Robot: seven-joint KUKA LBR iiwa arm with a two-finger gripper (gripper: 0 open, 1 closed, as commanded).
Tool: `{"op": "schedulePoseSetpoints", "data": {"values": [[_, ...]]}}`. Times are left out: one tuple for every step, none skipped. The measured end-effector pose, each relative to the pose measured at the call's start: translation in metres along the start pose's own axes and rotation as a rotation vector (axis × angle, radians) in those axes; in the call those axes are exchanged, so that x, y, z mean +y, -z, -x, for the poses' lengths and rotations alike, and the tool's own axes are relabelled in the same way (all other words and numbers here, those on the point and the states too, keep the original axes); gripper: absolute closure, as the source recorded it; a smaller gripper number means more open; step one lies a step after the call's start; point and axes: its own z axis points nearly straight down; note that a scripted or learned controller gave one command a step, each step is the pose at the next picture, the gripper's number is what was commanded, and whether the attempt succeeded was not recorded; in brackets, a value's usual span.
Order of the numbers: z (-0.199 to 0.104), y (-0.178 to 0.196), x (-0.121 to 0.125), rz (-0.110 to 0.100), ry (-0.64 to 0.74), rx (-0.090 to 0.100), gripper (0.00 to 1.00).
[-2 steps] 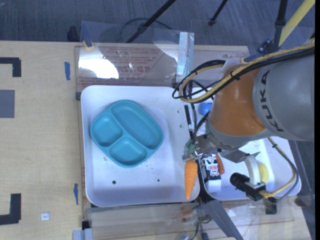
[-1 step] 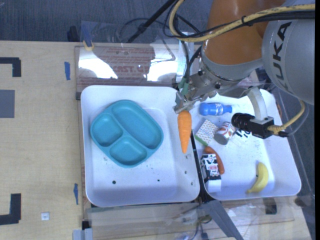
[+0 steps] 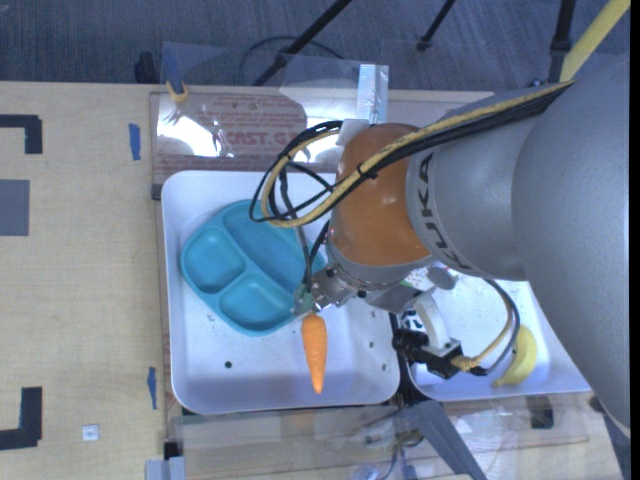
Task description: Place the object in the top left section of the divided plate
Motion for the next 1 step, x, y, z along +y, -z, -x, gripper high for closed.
{"op": "schedulePoseSetpoints", "data": {"values": [[-0.0501,-0.0699,0.002,0.012,-0.565,0.002,1.0]]}}
